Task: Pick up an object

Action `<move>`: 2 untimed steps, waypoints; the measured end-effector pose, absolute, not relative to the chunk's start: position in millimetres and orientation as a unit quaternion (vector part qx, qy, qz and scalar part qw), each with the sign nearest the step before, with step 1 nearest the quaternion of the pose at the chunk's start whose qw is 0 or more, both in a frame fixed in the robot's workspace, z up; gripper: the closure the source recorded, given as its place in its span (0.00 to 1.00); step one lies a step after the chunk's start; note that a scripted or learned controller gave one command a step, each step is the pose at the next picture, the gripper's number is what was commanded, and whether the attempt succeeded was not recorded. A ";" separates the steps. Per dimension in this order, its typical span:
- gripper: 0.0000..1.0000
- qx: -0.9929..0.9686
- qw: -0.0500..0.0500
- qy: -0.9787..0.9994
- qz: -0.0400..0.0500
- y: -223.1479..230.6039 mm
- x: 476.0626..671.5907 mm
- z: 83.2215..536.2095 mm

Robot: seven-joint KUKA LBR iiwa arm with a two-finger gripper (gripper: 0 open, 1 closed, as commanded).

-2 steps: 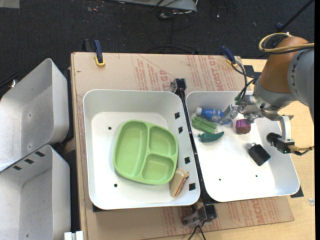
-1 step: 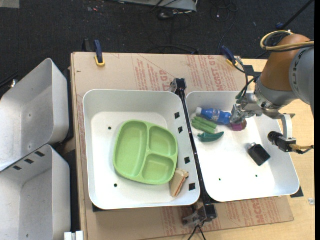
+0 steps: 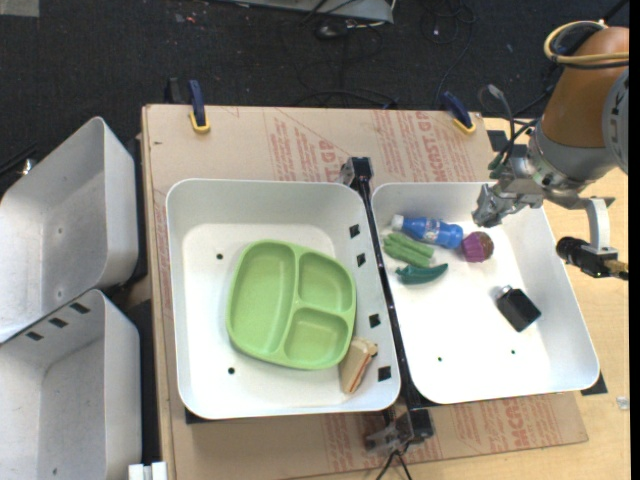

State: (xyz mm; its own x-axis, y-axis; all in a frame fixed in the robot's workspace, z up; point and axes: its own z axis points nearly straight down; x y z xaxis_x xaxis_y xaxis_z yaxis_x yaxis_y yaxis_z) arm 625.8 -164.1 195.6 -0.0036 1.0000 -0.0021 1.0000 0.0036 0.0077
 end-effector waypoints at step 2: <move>1.00 0.706 0.002 0.708 0.001 -164.3 627.9 260.3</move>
